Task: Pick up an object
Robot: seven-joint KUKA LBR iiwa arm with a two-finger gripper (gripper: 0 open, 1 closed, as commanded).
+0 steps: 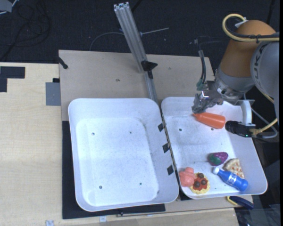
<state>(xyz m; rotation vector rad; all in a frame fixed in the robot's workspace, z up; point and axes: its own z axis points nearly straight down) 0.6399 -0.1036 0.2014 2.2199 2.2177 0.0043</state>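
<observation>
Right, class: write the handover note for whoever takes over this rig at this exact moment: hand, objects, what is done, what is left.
Hand: low at the far end of the right bin, at the tip of the orange carrot; whether it grips cannot be told.
Objects: carrot lies in the right bin's far part. Purple toy, waffle piece, blue bottle, pink toy and small tart cluster at the near end. Left bin sits beside it.
Done: nothing visibly lifted.
Left: secure one object and raise it.

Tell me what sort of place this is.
Likely a robotics lab's grasping test bench: a robot arm reaching over two white bins, toy food such as a carrot, and loose cables behind.
</observation>
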